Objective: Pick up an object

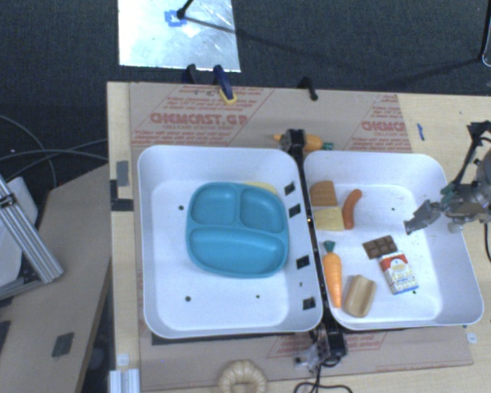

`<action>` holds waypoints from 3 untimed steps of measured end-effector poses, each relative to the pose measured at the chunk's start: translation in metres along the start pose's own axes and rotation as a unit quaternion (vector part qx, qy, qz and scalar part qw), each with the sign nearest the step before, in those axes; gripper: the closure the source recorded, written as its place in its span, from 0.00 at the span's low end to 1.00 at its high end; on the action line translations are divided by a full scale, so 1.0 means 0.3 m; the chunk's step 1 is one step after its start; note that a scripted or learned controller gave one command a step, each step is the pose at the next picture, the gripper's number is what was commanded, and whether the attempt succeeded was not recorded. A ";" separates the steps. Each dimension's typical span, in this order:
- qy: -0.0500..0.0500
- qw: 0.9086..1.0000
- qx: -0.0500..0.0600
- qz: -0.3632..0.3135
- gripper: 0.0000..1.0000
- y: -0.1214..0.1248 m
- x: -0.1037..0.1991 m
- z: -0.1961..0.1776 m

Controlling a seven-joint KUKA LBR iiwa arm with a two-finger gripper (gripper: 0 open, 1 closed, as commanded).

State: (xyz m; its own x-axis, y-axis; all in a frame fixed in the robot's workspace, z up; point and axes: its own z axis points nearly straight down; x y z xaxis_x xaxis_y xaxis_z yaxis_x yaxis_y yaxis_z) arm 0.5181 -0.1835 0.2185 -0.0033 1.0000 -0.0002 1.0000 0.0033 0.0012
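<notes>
The right bin point(442, 178) holds a brown bread slice point(323, 192), a yellow cheese slab point(328, 218), a red sausage point(351, 207), a carrot point(333, 275), a chocolate piece point(380, 246), a red and white carton point(399, 273) and a tan roll point(359, 295). My gripper point(436, 219) hangs over the right side of this bin, up and to the right of the chocolate. It is open, with nothing between its fingers. One dark finger point(417, 218) points left toward the bin's middle.
The left bin point(159, 219) carries a blue divided plate point(237, 228), with a bit of a yellow thing point(263, 187) showing behind it. A black divider point(307, 219) joins the bins. An orange item point(313, 143) lies outside, behind them. Cardboard lines the bench.
</notes>
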 end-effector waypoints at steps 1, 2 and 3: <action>0.001 1.000 0.002 0.001 0.00 -0.017 0.014 0.203; 0.001 1.000 0.002 0.001 0.00 -0.017 0.018 0.413; 0.000 1.000 0.001 0.001 0.00 -0.015 0.019 0.448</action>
State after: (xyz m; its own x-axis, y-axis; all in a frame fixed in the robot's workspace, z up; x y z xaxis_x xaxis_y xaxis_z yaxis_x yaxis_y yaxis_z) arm 0.5138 -0.1779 0.0842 -0.0010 1.0000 0.0001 1.0000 0.0010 0.0000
